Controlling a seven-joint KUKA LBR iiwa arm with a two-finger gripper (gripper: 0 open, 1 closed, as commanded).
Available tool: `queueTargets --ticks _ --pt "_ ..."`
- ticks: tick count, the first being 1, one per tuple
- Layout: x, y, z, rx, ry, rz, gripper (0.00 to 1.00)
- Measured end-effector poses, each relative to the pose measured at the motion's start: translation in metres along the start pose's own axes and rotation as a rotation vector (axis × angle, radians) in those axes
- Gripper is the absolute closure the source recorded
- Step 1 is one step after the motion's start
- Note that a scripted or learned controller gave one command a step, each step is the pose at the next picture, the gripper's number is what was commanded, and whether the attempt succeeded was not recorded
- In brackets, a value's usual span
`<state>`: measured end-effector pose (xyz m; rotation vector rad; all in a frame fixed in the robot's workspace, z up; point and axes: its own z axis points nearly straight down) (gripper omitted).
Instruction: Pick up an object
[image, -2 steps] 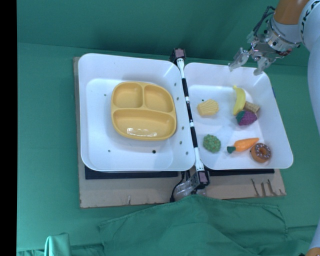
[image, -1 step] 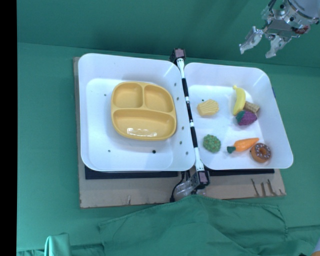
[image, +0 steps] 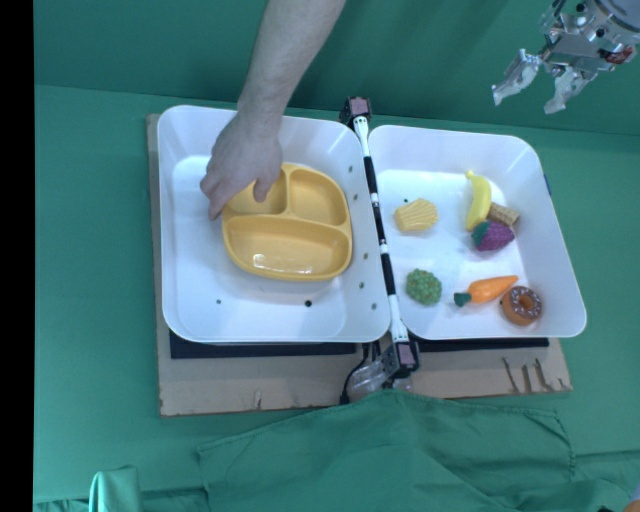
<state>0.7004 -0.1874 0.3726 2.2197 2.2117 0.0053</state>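
Two white bins sit side by side on green cloth, a hinged divider (image: 378, 235) between them. Left bin (image: 200, 300): a person's hand (image: 243, 165) reaches in from the top, fingers resting on the upper-left rim of a yellow sectioned plate (image: 290, 225). Judging by the grip, the hand is placing or adjusting the plate, probably as a drop spot, not as a pick target.

Right bin (image: 545, 180): six small toy foods, spread well apart, likely so each can be grasped on its own. A pale yellow chip (image: 416, 215) and green broccoli (image: 423, 287) lie nearest the divider. Further right: banana (image: 478, 199) standing on its long axis, purple grapes (image: 492, 235) just below it, a brown piece (image: 504, 214) touching both, then a carrot (image: 487, 290) and a donut (image: 521, 304), nearly touching.

Far upper right, beyond the bins, the gripper (image: 538, 88) hangs high with fingers apart and nothing between them. Parked clear, I'd guess, while the hand is in the workspace. No approach begun; any right-bin item could serve.
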Motion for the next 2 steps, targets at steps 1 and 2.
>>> queueTargets --ticks 1,2 --pt "0.001 0.000 -0.053 -0.004 0.000 -0.002 0.00" --pt "0.001 0.001 -0.065 -0.006 -0.003 0.001 1.00"
